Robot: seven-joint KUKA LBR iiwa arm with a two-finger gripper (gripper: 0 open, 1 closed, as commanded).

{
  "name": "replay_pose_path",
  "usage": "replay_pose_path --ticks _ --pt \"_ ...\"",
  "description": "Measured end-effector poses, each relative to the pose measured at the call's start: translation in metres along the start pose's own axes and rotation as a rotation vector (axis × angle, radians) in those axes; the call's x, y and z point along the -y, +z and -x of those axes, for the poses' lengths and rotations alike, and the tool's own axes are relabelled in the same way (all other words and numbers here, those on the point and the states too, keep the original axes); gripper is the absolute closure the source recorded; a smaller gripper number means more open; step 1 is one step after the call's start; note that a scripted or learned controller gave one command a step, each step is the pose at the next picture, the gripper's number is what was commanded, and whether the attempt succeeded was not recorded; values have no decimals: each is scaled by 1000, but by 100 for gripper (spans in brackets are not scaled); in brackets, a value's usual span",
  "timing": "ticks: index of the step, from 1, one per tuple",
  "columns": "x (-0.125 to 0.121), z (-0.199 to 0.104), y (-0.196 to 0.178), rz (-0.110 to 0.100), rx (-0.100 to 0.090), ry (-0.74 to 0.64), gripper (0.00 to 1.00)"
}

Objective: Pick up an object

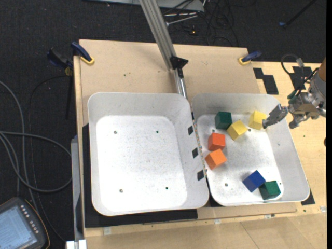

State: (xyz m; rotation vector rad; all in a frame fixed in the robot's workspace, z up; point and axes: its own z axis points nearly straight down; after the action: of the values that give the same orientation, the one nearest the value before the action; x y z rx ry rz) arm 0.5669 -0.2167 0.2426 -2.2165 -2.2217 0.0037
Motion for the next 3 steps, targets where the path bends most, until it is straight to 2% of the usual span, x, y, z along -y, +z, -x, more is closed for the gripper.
replay_pose_path --ticks 1,2,3 --pt "0 -2 65 -3 -1 2 0" --pt "-1 -10 112 0 -1 1 0" --pt "-2 -9 99 7 2 3 100"
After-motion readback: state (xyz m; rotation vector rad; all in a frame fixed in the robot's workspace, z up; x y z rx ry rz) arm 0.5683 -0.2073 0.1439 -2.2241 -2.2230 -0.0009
